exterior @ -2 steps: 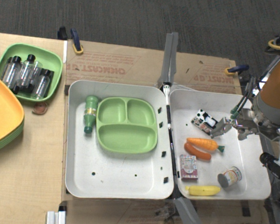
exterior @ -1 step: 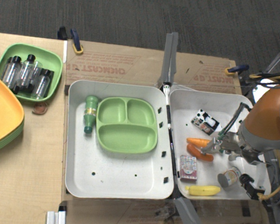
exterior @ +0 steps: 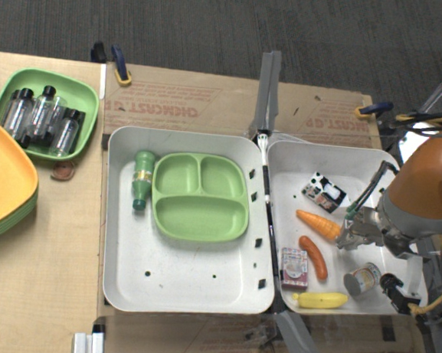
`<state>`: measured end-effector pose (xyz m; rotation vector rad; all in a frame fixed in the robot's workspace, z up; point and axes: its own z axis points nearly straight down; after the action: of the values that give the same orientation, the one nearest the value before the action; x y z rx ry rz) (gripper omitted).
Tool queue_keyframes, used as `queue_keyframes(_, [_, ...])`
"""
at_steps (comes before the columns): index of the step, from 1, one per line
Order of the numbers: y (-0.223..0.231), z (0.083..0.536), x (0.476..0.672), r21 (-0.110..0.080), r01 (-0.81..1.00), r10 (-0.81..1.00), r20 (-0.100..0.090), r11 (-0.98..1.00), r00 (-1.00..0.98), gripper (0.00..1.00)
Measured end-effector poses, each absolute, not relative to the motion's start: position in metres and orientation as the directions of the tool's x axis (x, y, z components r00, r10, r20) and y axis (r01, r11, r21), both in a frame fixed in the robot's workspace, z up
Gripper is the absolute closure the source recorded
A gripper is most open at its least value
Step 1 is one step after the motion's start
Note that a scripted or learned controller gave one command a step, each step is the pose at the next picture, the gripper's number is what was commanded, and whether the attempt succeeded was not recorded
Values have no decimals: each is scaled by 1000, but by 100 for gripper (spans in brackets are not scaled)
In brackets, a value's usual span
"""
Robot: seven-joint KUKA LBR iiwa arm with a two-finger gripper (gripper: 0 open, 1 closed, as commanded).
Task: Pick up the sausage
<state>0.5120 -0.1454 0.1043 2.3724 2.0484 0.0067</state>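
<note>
The sausage (exterior: 314, 258) is a short red-orange link lying at a slant on the floor of the right bin (exterior: 283, 170), just below the carrot (exterior: 318, 224). My gripper (exterior: 349, 236) hangs low over the right bin, right of the sausage and slightly above it in the view, close to the carrot's right end. Nothing shows in its grasp. The grey arm with its orange band (exterior: 428, 186) comes in from the right and covers the bin's right side.
Around the sausage lie a pink box (exterior: 294, 267), a banana (exterior: 322, 300), a metal can (exterior: 360, 281) and a black-and-white item (exterior: 324, 192). The left bin (exterior: 116, 278) holds a green divided plate (exterior: 201, 196) and a green bottle (exterior: 141, 179).
</note>
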Motion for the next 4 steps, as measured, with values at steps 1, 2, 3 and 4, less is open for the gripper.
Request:
queue_keyframes(1, [-202, 90, 517, -2, 993, 993, -1, -121, 121, 100])
queue_keyframes(2, [-204, 91, 477, -2, 998, 998, 1, 61, -61, 100])
queue_keyframes(3, [-128, 91, 496, -2, 986, 986, 1, 166, -166, 100])
queue_keyframes(4, [-145, 131, 572, -2, 997, 997, -2, -78, 78, 100])
